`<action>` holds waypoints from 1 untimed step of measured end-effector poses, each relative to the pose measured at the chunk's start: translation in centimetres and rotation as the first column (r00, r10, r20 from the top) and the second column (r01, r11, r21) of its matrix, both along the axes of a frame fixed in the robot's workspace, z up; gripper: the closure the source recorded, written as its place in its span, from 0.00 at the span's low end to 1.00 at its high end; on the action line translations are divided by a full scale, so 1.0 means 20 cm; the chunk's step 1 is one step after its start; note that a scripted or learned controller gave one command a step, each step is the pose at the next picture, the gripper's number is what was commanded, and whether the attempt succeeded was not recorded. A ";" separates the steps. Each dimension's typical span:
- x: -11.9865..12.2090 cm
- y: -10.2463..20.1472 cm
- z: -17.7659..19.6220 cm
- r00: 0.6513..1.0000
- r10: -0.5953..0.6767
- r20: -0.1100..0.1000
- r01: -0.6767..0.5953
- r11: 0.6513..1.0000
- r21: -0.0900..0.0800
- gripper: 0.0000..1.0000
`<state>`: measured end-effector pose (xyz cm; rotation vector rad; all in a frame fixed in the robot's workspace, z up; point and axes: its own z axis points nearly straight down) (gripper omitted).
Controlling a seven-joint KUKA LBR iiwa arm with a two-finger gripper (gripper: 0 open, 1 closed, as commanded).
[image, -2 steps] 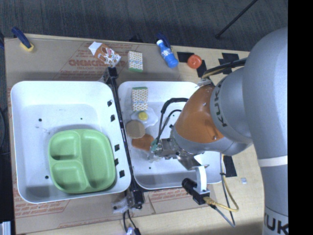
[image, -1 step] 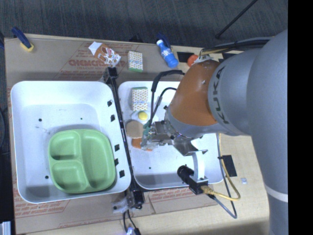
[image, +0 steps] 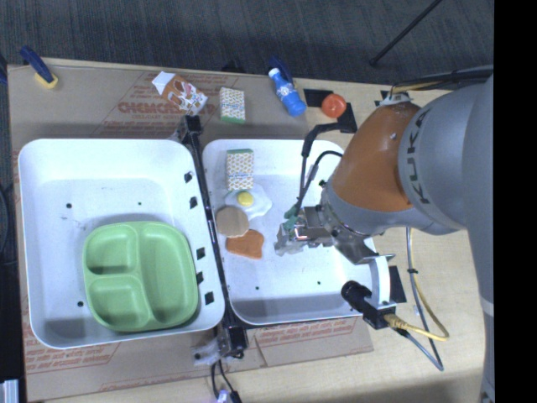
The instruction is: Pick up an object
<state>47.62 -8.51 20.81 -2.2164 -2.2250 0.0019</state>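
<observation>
Gripper (image: 289, 235) in right bin (image: 277, 305), just right of orange piece (image: 245, 244); can't tell grip state.

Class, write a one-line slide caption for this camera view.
KUKA arm's tool hovers beside toy food in the right bin.

The grey KUKA iiwa arm (image: 436, 158) entered from the right edge of the bench and extended over the right-hand shallow white bin (image: 277, 309). Its orange band (image: 377, 162) sat directly above the wrist. The wrist pointed downward and to the left. The two-finger gripper (image: 289, 235) was positioned low over the middle of that bin's floor.
</observation>
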 end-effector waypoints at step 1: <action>0.12 -0.20 -0.04 1.000 0.000 0.000 0.000 1.000 0.001 1.00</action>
